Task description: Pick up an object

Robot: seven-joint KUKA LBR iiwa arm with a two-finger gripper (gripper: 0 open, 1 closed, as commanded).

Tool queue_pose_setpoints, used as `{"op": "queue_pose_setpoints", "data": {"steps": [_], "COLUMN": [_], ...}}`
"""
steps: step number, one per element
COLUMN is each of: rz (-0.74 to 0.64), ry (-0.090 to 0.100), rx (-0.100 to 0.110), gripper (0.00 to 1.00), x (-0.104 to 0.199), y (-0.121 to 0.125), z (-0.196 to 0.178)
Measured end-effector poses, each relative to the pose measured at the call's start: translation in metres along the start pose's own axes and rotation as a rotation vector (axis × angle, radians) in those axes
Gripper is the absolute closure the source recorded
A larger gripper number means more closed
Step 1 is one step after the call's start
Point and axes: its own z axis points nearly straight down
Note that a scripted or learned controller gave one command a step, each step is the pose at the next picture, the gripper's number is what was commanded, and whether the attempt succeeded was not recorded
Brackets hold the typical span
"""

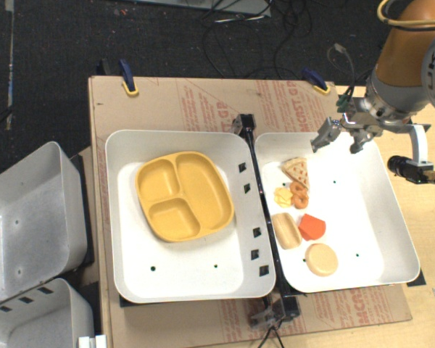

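Matt yellow plastic tray [183, 194]

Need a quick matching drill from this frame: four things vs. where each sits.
Things:
1. yellow tray
2. orange block
3. round biscuit
4. tool

Places:
A. above the right bin's far edge
B. left bin
C. right bin, nearest the front rim
D. right bin, right of the bread roll

Pairs: 1-B, 2-D, 3-C, 4-A
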Motion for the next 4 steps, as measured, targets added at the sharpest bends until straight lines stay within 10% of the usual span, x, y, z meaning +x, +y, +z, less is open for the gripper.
{"op": "queue_pose_setpoints", "data": {"steps": [1, 4], "rz": [-0.003, 0.0], "ry": [-0.002, -0.001], "rx": [-0.014, -0.011], "gripper": [0.0, 0.0], "x": [0.001, -0.005], "y": [0.002, -0.012], "z": [-0.009, 0.141]}}
